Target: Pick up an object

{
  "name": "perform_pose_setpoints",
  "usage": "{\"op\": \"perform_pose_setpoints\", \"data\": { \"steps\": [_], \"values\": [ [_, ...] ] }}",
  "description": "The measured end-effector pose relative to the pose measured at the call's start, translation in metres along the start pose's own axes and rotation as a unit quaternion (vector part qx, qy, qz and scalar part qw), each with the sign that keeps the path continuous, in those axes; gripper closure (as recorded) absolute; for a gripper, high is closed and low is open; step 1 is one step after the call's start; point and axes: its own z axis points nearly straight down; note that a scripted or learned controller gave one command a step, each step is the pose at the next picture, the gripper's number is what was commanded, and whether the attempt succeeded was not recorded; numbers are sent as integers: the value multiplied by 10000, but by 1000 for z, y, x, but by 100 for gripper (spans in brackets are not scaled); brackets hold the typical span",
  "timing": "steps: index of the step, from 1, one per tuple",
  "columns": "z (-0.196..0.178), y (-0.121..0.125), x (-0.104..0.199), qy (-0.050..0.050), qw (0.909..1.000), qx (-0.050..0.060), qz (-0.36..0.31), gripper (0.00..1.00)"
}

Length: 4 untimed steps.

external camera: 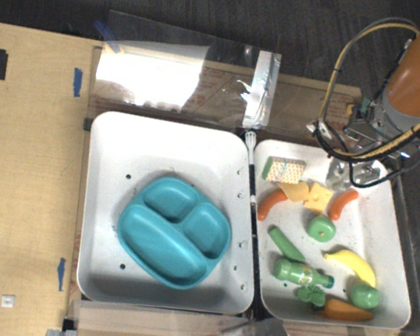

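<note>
The orange toy carrot point(346, 309) lies nearest the camera, against the near wall of the right bin point(397, 308), touching a green bottle point(301, 274) and close to a green round fruit point(364, 295). Beyond these lie a banana point(351, 264), a green cucumber point(286, 243), a green apple point(321, 229), a yellow cheese wedge point(308, 194), two reddish sausages point(271, 203) point(342, 204) and a cracker-like block point(285, 170). The left bin point(112, 140) carries a teal divided tray point(175, 231). The gripper point(351, 175) hangs over the far right corner of the right bin, just beyond the right-hand sausage. Whether it is released or clenched cannot be told; nothing is seen in its grasp. Assessment: the approach step is in hand and no object is picked yet. The next move calls for choosing one item, likely the nearby sausage or cheese, centring over it, and descending clear of its neighbours.
</note>
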Motion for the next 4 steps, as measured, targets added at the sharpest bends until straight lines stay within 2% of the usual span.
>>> {"op": "perform_pose_setpoints", "data": {
  "steps": [1, 2, 3, 4],
  "values": [
    [-1, 0, -1, -4, 10000, 12, -5, 0],
    [94, 27, 90, -11, 9987, 47, 507, 0],
    [99, 68, 32, 0, 9992, 69, -383, 0],
    [100, 57, 22, 1, 9999, 67, -106, 0]
  ]
}}
